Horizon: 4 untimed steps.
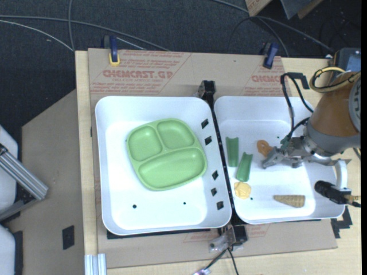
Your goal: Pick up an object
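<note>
The right bin (269, 110) holds two green sticks: one upright (231, 151) and one slanted (245, 166) just beside it. A small orange-brown piece (263, 148) lies near the bin's middle. A yellow lump (242, 190) sits at the front left and a tan cone (289, 200) lies at the front. My gripper (270, 161) hangs low over the bin's middle, just right of the orange-brown piece and pointing left. Nothing shows between its fingers.
The left bin (114, 188) holds a green divided plate (166, 153). A black divider with clips (211, 148) runs between the bins. Blue clamps (114, 49) (270, 54) hold the cardboard base at the back.
</note>
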### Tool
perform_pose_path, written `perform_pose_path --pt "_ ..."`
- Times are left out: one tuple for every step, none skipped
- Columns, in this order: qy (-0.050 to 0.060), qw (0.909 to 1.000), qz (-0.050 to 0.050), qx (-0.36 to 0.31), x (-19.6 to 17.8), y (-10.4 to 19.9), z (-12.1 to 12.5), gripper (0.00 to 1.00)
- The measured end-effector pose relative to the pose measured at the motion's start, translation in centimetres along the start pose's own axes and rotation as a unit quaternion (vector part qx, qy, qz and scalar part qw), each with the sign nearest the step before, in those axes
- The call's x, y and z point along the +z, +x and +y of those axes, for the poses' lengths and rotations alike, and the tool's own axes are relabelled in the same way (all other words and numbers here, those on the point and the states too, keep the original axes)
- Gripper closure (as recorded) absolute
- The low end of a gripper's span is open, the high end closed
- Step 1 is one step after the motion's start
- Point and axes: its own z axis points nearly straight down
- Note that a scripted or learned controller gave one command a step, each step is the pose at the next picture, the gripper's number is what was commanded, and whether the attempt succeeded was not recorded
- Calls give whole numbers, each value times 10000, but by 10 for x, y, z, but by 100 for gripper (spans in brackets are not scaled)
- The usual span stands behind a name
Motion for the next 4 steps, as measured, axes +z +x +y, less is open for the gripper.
perform_pose_path --pt "-34 10000 -9 2 -14 -1 2 100" --pt "-52 10000 -22 -3 -76 0 -4 100" --pt "-69 10000 -31 1 -134 -8 -9 100" --pt "-54 10000 -23 -6 -160 -8 -8 100"
